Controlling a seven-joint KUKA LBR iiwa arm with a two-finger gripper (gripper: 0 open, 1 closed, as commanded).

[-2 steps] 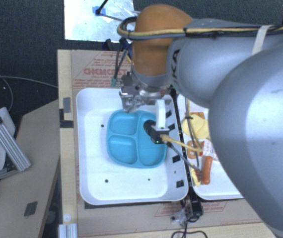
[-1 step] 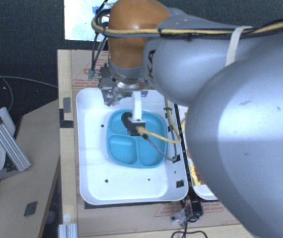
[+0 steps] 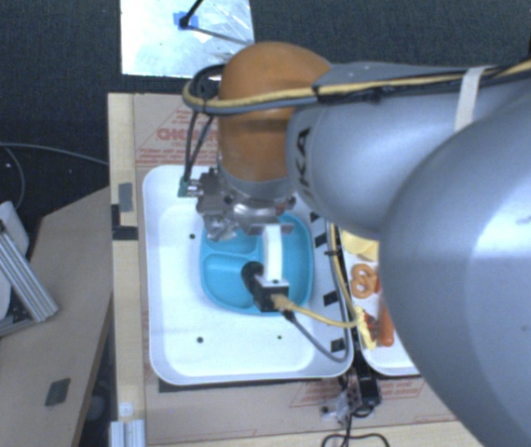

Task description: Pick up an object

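Note:
A light blue shallow dish (image 3: 221, 284) lies in the middle of the left white bin (image 3: 169, 287). The arm reaches in from the right and hangs low over this bin. Its gripper (image 3: 231, 229) points down at the dish's far edge, right above or touching it. The wrist and the orange band hide the far half of the dish.
In the right bin (image 3: 388, 369) a yellow packet with a pretzel picture (image 3: 364, 278) and an orange-red item (image 3: 385, 330) peek out from under the big grey arm. Bare floor of the left bin shows in front of and left of the dish.

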